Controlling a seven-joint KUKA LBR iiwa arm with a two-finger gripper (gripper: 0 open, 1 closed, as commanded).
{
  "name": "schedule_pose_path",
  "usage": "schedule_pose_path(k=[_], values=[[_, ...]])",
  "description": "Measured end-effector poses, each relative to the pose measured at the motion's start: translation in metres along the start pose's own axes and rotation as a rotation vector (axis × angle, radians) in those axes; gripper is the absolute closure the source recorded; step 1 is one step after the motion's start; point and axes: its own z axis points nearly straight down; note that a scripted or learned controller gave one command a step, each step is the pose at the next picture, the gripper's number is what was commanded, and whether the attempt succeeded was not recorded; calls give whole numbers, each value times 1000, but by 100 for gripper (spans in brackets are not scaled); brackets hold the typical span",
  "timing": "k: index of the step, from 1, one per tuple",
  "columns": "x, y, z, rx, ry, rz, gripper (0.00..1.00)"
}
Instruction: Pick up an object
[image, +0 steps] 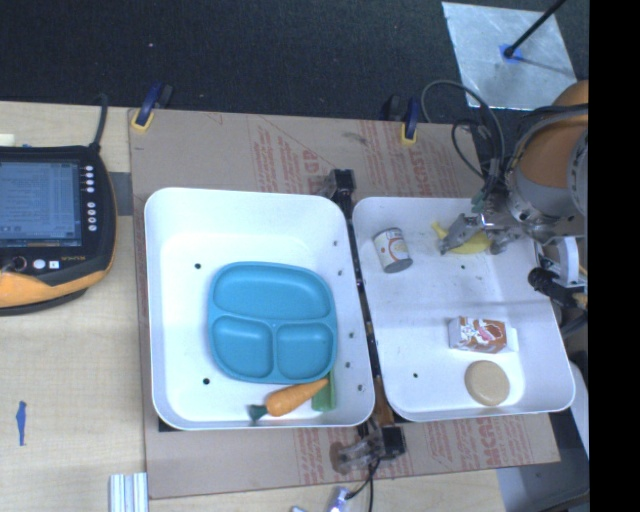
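Note:
My gripper hangs low over the back of the right bin, its fingers spread open around a small yellow object that lies on the bin floor. The yellow piece shows between and just under the fingers, and I cannot tell whether they touch it. A small grey can lies on its side to the left of the gripper. Nearer the front of this bin sit a red and white packet and a tan round disc.
The left bin holds a blue divided plate, with an orange carrot and a green piece at its front edge. A control tablet lies on the bench at far left. Cables loop behind the arm.

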Motion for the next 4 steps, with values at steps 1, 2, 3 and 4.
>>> schedule_pose_path(k=[1, 2, 3, 4], values=[[-1, -112, -72, 0, -1, 1, 0], [7, -63, 1, 2, -1, -1, 0], [-1, 0, 0, 0, 0, 1, 0], [19, -77, -100, -1, -1, 2, 0]])
